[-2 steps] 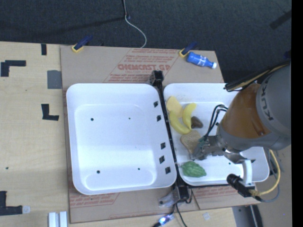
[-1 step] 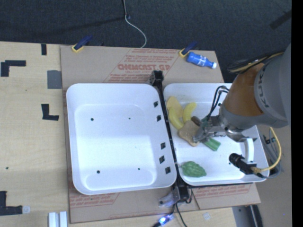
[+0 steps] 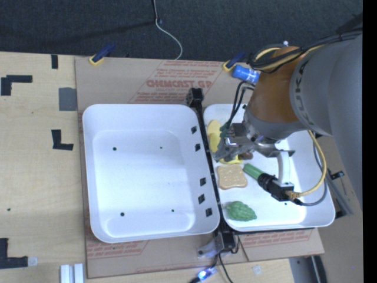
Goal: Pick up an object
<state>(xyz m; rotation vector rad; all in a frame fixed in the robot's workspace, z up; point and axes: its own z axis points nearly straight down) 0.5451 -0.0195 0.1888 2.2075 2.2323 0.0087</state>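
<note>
Nearest the camera, a leafy green toy [image 3: 240, 210] lies by the right bin's [image 3: 315, 217] front rim. Behind it a tan bread-slice toy [image 3: 231, 177] sits close to the divider, a green cylinder [image 3: 253, 171] just beside it. Farther back, the gripper [image 3: 231, 150] hangs over a yellow object [image 3: 214, 134] (partly hidden); whether it grips cannot be told. The left bin [image 3: 141, 117] offers open floor.

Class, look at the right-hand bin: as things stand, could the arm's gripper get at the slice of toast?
Probably yes. The toast lies flat in the right bin, uncovered, just below the gripper. A yellow object and a green leafy piece lie apart from it, so nothing blocks a descent.
</note>
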